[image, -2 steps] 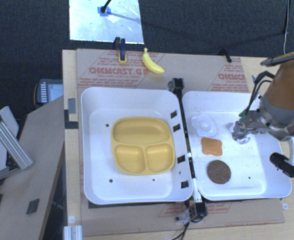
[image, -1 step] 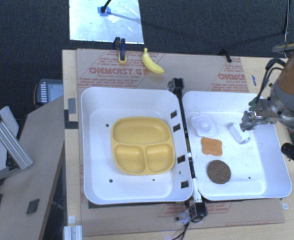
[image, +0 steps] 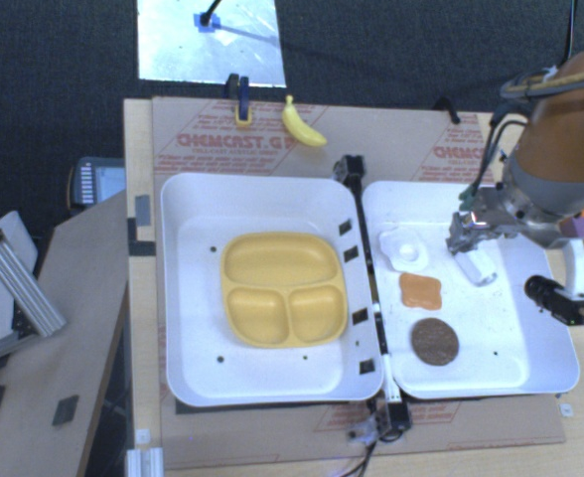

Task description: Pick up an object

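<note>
My gripper (image: pixel 468 238) hangs over the back part of the right bin (image: pixel 540 366). A small pale cylinder (image: pixel 479 267) lies on the bin floor just in front of it, very close to the gripper tip. To its left are a white flat piece (image: pixel 403 252), an orange toast-like piece (image: pixel 420 289) and a round brown cookie (image: pixel 435 342). Nothing shows as lifted off the bin floor.
The left bin (image: pixel 188 266) holds a yellow divided plate (image: pixel 280 288). A toy banana (image: pixel 303 125) lies on the board behind the bins, beside a yellow clamp (image: pixel 242 107). A black divider (image: pixel 364 266) runs between the bins.
</note>
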Motion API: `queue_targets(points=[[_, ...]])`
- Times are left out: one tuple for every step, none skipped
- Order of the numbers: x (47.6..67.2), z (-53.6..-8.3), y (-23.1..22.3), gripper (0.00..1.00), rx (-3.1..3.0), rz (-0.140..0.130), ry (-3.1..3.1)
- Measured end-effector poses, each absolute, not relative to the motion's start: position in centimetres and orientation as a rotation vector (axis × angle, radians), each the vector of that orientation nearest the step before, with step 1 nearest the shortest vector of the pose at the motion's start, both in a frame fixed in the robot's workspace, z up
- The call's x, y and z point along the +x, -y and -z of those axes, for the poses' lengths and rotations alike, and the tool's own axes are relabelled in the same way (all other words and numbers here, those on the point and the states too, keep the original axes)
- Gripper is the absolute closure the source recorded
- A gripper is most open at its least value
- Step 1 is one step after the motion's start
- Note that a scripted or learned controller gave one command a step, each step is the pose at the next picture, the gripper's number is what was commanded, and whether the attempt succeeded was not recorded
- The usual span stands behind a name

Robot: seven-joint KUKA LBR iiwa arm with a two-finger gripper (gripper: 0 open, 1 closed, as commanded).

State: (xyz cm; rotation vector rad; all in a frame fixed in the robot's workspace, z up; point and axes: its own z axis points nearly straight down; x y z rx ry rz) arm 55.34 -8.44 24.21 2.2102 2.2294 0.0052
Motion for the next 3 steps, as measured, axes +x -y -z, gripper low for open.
queue_targets(points=[[55.7,-24.9,3.0,1.00,2.209,-0.005,-2.232],[56.3,-25.5,-2.2,1.00,2.210,-0.005,-2.233],[56.8,-25.9,-7.6,1.00,2.210,-0.006,-2.233]])
